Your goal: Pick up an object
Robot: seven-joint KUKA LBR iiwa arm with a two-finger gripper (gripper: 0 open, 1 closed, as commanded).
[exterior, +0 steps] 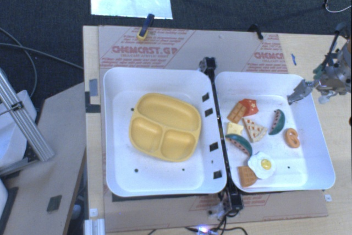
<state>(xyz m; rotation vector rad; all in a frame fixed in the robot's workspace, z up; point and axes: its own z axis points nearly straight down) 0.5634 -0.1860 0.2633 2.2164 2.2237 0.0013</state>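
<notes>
The right white bin [316, 173] holds several toy foods: a red piece [248, 105], a waffle [236, 113], a yellow cheese block [235, 128], a triangular sandwich [254, 130], a watermelon slice [276, 121], an orange pretzel [291, 138], a green-edged roll [240, 143], a fried egg [261, 164] and an orange cracker [247, 176]. My gripper [311, 94] hovers over that bin's upper right corner, above and to the right of the watermelon slice. Its fingers stand apart with nothing between them.
A yellow divided plate [164, 126] lies in the left white bin [118, 173]. A black divider with clips [215, 124] runs between the bins. Cardboard [165, 47] lies under both bins, with a blue-and-yellow clamp [146, 27] at its far edge.
</notes>
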